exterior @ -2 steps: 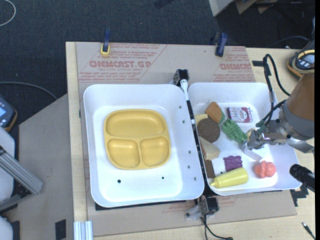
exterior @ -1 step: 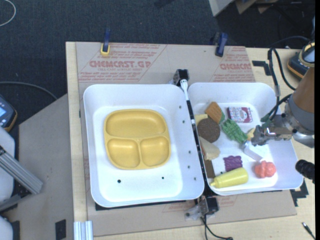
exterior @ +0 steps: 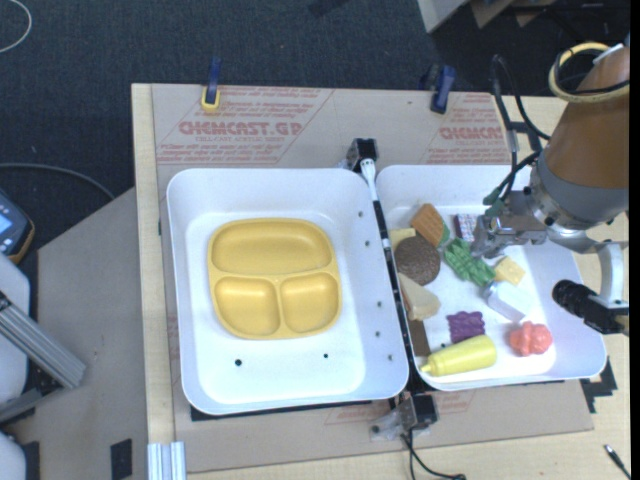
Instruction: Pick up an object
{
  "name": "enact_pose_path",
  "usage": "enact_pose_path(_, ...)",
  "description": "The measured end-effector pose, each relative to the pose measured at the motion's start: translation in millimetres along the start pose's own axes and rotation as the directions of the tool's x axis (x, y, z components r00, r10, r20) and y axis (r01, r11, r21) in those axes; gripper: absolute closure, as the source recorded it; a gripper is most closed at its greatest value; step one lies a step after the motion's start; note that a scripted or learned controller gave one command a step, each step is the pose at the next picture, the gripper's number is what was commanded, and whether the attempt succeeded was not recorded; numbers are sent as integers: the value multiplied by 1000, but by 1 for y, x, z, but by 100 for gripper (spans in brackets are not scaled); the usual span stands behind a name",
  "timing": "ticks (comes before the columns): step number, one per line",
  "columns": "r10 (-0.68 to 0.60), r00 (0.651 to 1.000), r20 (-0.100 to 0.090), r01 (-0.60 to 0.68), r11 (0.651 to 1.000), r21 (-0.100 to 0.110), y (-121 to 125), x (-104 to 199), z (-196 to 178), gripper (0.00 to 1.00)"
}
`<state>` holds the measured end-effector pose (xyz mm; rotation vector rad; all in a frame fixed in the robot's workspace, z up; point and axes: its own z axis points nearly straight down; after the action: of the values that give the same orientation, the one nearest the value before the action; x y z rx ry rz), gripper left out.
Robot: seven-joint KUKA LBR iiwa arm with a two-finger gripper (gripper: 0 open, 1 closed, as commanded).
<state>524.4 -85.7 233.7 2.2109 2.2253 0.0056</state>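
A single camera hangs above the counter (exterior: 300,118) and looks down on it at a slant, far enough back to take in both white bins whole. The left bin (exterior: 190,268) sits near the middle of the picture, with the right bin (exterior: 580,353) just beside it toward the right edge. Dark floor shows beyond the left bin's far rim.

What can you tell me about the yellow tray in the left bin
The yellow tray is a rounded, glossy piece that looks like moulded plastic, split into three hollows: one wide one at the far side and two smaller ones side by side at the near side. It lies flat, right way up, near the middle of the left bin, resting on the bin's white floor. Nothing lies in it and nothing else touches it.
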Motion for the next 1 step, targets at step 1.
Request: enact_pose_path(1, 0, 1000, -1, 0, 1000, 0, 48, 41, -2, 100)
